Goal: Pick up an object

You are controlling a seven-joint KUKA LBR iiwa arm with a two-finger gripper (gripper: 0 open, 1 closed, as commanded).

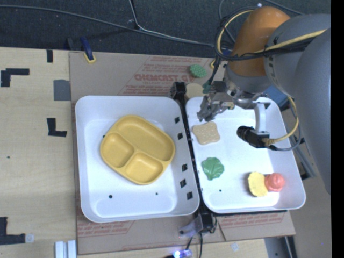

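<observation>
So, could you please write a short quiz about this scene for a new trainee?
1. True or false: the yellow divided plate lies in the left bin.
2. Which item is nearest the gripper? A) tan cracker-shaped piece B) green leaf-shaped piece C) pink piece
3. What colour is the piece touching the pink piece?

Key: 1 true. 2 A. 3 yellow, in the right bin.

Pale wooden surface (32, 160) marked with black tape shapes (54, 127), overlaid by a brown cardboard sheet (129, 74) with red print. Beyond, dark carpeted floor (161, 4) crossed by thin cables (134, 23).
</observation>
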